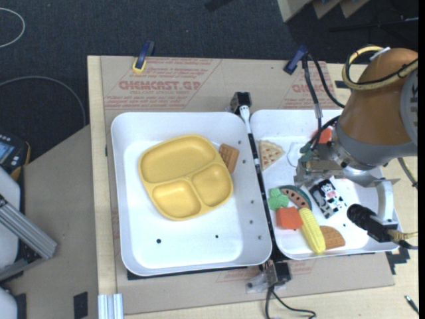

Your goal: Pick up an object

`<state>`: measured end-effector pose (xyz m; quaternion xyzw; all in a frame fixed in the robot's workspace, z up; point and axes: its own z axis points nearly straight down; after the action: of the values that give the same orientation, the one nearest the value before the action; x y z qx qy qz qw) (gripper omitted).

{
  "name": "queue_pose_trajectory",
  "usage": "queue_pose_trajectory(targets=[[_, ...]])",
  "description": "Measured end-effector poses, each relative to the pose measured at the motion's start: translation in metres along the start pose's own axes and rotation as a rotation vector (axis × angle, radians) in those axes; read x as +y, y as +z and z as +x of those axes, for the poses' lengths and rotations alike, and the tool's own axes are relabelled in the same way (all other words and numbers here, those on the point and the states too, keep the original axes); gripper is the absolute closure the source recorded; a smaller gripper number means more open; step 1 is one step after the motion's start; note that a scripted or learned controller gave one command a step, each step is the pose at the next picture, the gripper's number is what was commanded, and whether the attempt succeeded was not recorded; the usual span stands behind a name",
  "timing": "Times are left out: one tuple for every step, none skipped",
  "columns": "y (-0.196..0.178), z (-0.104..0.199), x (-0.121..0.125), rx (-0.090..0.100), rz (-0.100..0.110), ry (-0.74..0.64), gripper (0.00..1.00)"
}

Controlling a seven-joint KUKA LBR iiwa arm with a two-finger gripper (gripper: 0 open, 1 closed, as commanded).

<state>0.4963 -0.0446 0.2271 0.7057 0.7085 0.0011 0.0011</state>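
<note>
Along the lower edge of the frame, the bench [199, 291] is showing its pale board surface, with a small clamp [275, 271] sitting at the near junction of the two bins. In the lower right of the frame, the right bin [372, 244] is carrying a cluster of toy food: a corn cob [312, 229] is lying at a slant, touching a red block [289, 218] on its left and a brown bread slice [333, 237] on its right. Just above these, a watermelon slice [287, 197] is resting near the bin's left wall, and farther up a pizza slice [269, 155] is lying in the bin's upper left corner. The gripper [317, 177] is hanging low over the middle of this bin, beside the watermelon slice, with the arm [382, 108] reaching in from the right of the frame; I cannot tell whether the jaws are spread or closed, and nothing is visibly sitting between them. In the centre left of the frame, the left bin [133, 244] is holding a yellow divided plate [186, 176], with a waffle piece [229, 157] touching the plate's upper right rim. At the far edge, a yellow clip [140, 62] is lying on the board.
</note>
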Motion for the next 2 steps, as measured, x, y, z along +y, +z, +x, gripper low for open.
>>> queue_pose_trajectory(targets=[[0.010,0.049,0.014,0.000,0.001,0.000,1.00],[-0.008,0.087,0.011,0.001,0.000,0.000,1.00]])
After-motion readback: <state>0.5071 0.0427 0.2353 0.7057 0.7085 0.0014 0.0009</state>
